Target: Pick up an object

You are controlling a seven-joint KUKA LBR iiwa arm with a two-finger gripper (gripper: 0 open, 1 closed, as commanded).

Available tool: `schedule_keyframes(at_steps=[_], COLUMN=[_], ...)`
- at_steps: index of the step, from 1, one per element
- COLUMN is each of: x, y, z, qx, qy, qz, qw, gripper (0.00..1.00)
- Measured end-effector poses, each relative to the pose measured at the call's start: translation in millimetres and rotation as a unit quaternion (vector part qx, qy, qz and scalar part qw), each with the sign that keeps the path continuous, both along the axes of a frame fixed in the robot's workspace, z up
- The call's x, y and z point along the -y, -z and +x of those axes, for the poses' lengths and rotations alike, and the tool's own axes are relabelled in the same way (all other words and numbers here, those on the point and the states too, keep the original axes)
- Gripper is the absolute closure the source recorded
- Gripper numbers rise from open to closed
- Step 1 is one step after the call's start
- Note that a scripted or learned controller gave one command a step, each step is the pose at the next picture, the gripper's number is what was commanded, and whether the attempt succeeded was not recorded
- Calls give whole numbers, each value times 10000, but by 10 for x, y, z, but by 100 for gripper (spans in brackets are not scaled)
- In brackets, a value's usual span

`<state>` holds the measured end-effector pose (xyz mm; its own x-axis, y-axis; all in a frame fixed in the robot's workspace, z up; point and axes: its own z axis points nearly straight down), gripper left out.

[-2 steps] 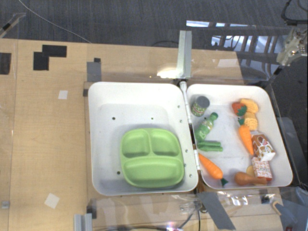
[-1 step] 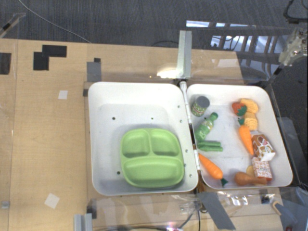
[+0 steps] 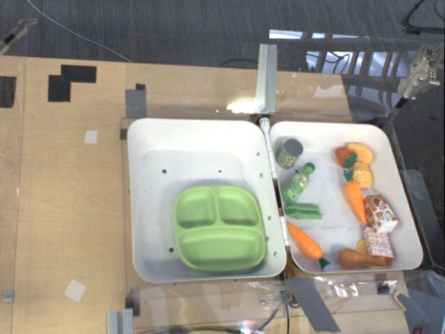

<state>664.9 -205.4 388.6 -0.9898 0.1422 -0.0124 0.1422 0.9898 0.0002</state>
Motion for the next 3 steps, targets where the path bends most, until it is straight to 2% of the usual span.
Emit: schedule_keyframes(at_steps=[1,3], x=[2,7], y=[96,34], z=[10,-13], qx=[0,0], qy=[13,410], qz=[-3,5], qw=[10000,9992], gripper=[100,100])
